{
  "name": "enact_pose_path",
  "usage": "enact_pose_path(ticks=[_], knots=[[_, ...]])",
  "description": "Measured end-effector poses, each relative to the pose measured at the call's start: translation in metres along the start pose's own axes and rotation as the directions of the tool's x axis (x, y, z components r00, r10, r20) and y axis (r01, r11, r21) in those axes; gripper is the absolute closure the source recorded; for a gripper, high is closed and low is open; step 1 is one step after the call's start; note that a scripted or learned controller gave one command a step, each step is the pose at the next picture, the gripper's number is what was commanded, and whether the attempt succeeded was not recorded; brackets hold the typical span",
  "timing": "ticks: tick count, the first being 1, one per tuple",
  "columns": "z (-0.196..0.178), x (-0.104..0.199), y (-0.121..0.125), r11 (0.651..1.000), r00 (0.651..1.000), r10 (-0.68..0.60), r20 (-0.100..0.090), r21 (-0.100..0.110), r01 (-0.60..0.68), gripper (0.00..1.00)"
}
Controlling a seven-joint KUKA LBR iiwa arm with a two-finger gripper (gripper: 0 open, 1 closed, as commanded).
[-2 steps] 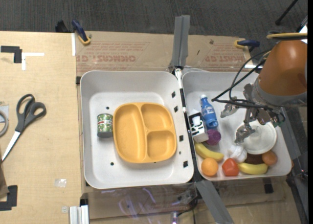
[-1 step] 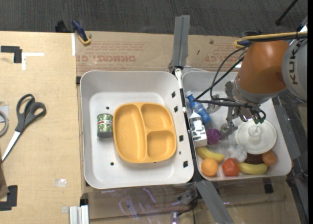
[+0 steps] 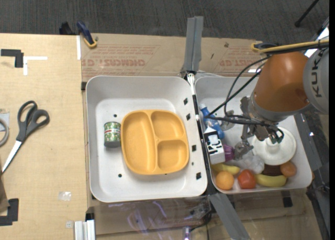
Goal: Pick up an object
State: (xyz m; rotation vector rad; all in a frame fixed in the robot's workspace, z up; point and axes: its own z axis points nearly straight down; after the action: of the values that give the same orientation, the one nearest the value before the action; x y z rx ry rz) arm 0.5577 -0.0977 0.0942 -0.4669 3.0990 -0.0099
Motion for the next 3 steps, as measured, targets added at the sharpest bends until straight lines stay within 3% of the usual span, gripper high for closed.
enact_pose_path(ticks=[1, 2, 3], knots=[[-0.010, -0.002, 0.002, 1.000, 1.000, -0.005, 0.004, 0.000, 0.005, 1.00], [-0.079, 0.071, -0.085, 0.983, 0.983, 0.186, -0.003, -0.004, -0.186, 1.00], [0.002, 0.092, -0.060, 0.983, 0.983, 0.185, -0.005, -0.007, -0.185, 1.00]])
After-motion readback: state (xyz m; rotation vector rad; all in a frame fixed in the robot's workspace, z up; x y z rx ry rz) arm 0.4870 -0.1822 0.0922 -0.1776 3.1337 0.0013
